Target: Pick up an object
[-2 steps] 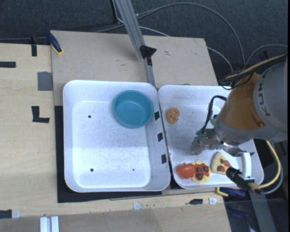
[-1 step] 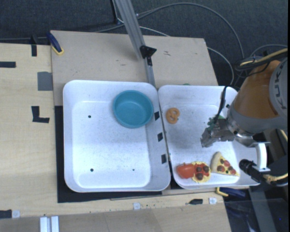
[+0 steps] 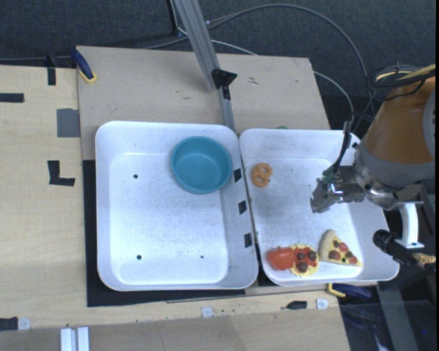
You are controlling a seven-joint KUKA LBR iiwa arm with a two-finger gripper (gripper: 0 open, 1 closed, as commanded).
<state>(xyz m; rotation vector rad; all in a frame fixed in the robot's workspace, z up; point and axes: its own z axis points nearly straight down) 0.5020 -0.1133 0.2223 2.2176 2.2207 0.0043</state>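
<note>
In the right bin (image 3: 293, 148) lie a small orange pretzel (image 3: 261, 174) near its left wall, a red and yellow toy food piece (image 3: 293, 259) at the front, and a pizza slice (image 3: 339, 249) beside it. My gripper (image 3: 322, 199) hangs over the right part of this bin, above bare floor, behind the pizza slice and well right of the pretzel. I see nothing between its fingers. A blue bowl (image 3: 201, 164) sits upright at the back of the left bin (image 3: 132, 218).
A slanted metal pole (image 3: 201, 42) reaches down to the seam between the bins. Cables (image 3: 293, 13) loop across the back of the bench. The arm's orange band (image 3: 399, 126) looms over the right bin's right edge.
</note>
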